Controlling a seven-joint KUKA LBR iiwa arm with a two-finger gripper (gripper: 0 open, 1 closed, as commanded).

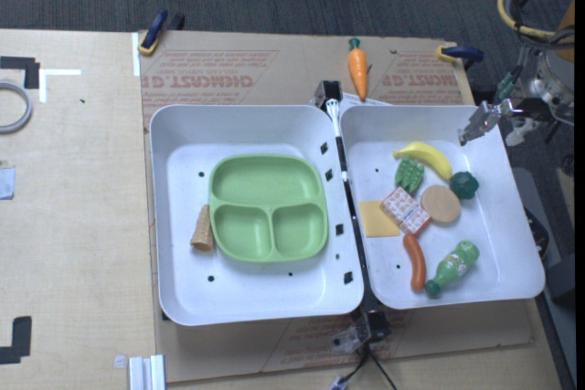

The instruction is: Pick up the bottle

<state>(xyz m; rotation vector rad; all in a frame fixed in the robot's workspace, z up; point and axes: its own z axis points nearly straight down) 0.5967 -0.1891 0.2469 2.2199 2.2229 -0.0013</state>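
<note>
Now: bottle (453, 268) low in right bin (512, 283), beside sausage (416, 261), axis slanting toward far right; gripper (477, 125) over far rim, well apart, empty, finger state unclear.

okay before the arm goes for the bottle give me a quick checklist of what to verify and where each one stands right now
1. Bottle in the right bin: ok.
2. Bottle lying on its side, not upright: ok, plan a side grasp.
3. Room around it: not ok, the sausage lies close beside its cap end.
4. Gripper over the bottle: not ok, it sits at the bin's far right corner.
5. Finger opening: cannot tell.
</note>
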